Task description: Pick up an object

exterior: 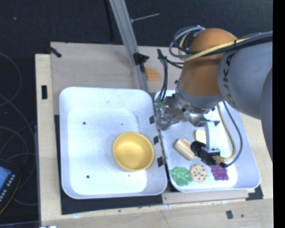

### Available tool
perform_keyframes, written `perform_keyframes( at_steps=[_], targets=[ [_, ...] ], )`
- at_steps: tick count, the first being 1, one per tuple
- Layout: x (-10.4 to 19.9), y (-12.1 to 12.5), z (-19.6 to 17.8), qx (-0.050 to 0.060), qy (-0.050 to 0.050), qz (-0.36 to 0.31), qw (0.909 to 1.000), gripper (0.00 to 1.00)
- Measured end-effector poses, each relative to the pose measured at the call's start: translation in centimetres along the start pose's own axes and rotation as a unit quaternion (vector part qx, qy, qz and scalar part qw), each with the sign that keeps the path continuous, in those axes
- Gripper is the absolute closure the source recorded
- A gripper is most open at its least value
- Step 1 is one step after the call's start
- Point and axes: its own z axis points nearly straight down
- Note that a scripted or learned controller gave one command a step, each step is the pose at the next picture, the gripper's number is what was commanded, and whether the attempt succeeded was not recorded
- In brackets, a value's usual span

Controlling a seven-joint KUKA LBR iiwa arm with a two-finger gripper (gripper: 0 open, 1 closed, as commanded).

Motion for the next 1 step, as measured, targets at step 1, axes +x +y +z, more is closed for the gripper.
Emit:
perform_keyframes(
  at_steps=[1],
  targets=[
    [4.93,-1.88,-0.16,0.0,0.0,0.0,1.0,1.0]
  ],
)
